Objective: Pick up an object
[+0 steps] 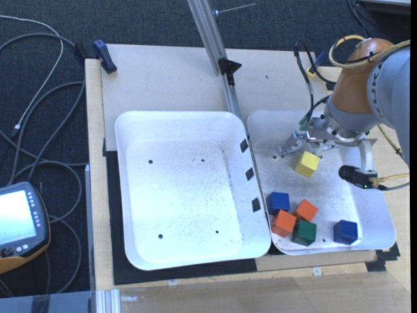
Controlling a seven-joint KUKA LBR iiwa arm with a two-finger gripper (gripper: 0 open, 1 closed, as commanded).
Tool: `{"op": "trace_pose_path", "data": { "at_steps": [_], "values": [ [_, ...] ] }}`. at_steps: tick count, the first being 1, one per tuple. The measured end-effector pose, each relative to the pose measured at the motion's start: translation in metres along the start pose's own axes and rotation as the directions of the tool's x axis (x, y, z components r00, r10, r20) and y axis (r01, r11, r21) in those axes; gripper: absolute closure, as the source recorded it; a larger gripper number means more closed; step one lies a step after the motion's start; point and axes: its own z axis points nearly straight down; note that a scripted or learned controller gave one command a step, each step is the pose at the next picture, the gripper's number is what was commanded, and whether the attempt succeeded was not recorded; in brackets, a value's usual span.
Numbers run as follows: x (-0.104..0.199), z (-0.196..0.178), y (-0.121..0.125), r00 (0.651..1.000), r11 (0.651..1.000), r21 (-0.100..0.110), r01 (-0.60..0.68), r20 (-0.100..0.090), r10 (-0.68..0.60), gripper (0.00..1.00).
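Observation:
My gripper (306,146) hangs over the upper part of the right bin (371,204), under the grey arm with the orange band. A yellow block (307,163) sits tilted directly below the gripper's tip in the view, touching or nearly touching it; I cannot tell if it is gripped or resting on the bin floor. Nearer the bin's front edge lies a cluster of blocks: a blue one (278,201), two orange ones (306,209) (283,222) and a dark green one (303,232). Another blue block (346,231) lies apart at the front right.
The left bin (176,194) stands beside the right one, with a raised rim between them. A slanted metal bar (215,41) crosses the bench's back. Black cables and a connector (355,173) hang by the arm at the right.

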Motion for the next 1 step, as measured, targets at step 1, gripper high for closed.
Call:
{"op": "trace_pose_path", "data": {
  "at_steps": [1],
  "values": [
    [-0.0132,0.0003,-0.0250,1.000,1.000,0.000,-0.001,0.000,0.001,0.00]
  ]
}}
